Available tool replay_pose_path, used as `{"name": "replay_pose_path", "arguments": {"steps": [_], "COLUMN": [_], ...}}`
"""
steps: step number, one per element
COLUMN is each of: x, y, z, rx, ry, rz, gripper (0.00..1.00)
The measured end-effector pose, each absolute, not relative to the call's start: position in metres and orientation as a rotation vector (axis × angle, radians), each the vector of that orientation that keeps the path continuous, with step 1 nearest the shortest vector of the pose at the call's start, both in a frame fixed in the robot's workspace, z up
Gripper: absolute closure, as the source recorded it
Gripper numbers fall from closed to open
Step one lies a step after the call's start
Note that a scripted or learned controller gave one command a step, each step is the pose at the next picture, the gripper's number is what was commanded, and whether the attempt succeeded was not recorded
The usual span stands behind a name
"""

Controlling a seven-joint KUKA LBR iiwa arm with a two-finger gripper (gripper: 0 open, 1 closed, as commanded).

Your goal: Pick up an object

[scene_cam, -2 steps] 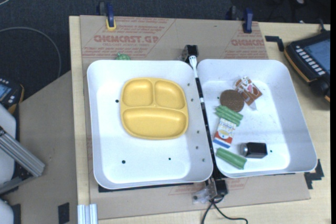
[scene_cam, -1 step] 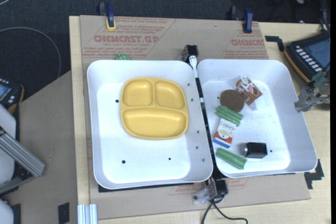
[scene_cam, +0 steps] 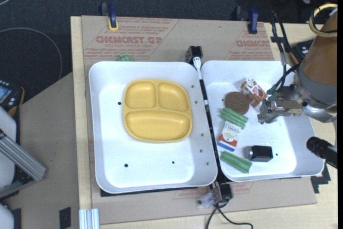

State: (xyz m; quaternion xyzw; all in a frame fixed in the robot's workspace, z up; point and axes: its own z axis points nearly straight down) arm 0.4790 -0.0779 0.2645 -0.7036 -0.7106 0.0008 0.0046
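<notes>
My gripper [scene_cam: 266, 115] hangs over the middle of the right bin [scene_cam: 300, 166], just right of the objects and touching none that I can see. Left of it lie a round brown disc [scene_cam: 236, 102] and a red-and-white snack packet [scene_cam: 253, 89]. Below the disc sit a green ridged piece [scene_cam: 233, 117] and a small white carton with red and blue print [scene_cam: 229, 135]. Nearer the front edge are a second green piece [scene_cam: 236, 161] and a black box [scene_cam: 261, 153].
The left bin [scene_cam: 107, 131] holds a yellow divided plate [scene_cam: 157, 110]. A small green item [scene_cam: 125, 58] lies on the board behind that bin. Blue clamps [scene_cam: 112, 14] [scene_cam: 253, 20] hold the board's back edge. Cables [scene_cam: 284, 51] run down to the wrist.
</notes>
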Motion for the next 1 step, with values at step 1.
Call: {"name": "replay_pose_path", "arguments": {"steps": [1], "x": [0.4809], "y": [0.0123], "z": [0.3854], "rx": [-2.213], "ry": [-2.242], "rz": [-0.022], "gripper": [1.0]}}
